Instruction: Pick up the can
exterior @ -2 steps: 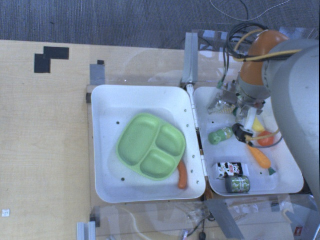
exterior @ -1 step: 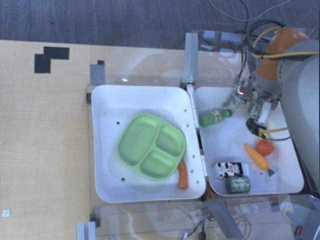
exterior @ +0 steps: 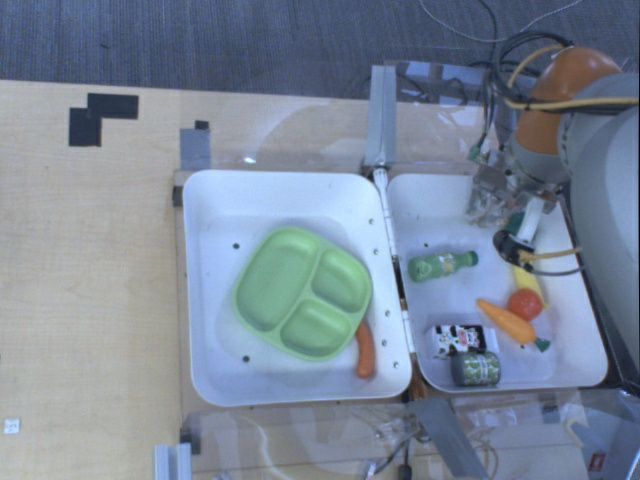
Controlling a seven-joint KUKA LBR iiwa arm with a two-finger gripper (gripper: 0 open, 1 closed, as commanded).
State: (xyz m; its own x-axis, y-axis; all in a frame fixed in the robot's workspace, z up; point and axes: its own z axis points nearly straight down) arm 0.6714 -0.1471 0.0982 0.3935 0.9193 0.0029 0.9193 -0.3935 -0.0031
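- Your can (exterior: 476,369) lies on its side near the front edge of the right bin (exterior: 585,368); it is dark green and nothing is touching it from above.
- Just behind the can, touching or nearly touching it, you see a small black-and-white carton (exterior: 458,339).
- Your gripper (exterior: 492,206) hangs over the back part of the right bin, well apart from the can; I cannot tell from this view whether it is open or closed, and nothing shows in it.
- Between the gripper and the can you have a green bottle (exterior: 441,265) lying on its side, a carrot (exterior: 507,321), a tomato (exterior: 525,304) and a banana (exterior: 528,280) partly hidden under the arm.
- In the left bin (exterior: 215,368) you see a green divided plate (exterior: 303,292) in the middle, with a sausage (exterior: 365,352) just beside its front right corner.
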